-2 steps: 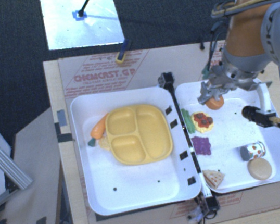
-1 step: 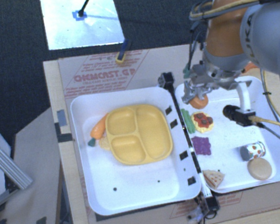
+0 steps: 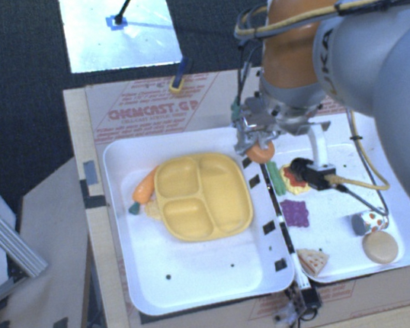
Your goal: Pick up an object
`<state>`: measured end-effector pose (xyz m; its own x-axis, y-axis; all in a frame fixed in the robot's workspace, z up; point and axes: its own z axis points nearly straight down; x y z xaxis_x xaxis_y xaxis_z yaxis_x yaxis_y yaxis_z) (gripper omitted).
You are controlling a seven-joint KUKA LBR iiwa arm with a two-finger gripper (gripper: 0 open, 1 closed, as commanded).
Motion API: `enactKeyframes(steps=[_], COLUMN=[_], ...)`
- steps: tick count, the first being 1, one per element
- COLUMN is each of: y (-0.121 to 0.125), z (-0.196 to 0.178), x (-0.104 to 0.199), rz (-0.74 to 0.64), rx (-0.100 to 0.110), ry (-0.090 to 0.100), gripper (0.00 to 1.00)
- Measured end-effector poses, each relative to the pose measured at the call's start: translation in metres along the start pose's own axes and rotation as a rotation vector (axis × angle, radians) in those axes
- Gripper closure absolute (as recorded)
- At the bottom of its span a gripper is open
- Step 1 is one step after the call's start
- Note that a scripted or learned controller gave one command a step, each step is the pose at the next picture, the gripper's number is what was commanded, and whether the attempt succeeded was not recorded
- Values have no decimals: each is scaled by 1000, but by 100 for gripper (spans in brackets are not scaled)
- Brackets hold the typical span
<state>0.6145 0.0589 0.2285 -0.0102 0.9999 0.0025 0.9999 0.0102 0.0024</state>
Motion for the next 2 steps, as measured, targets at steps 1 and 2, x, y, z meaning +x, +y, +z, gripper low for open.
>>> enactKeyframes(steps=[1,2], y=[15,5], z=[-5,12], x=[48,36], rz=[1,10], rx=[-1,3], ry=[1,-3], gripper=[100,100])
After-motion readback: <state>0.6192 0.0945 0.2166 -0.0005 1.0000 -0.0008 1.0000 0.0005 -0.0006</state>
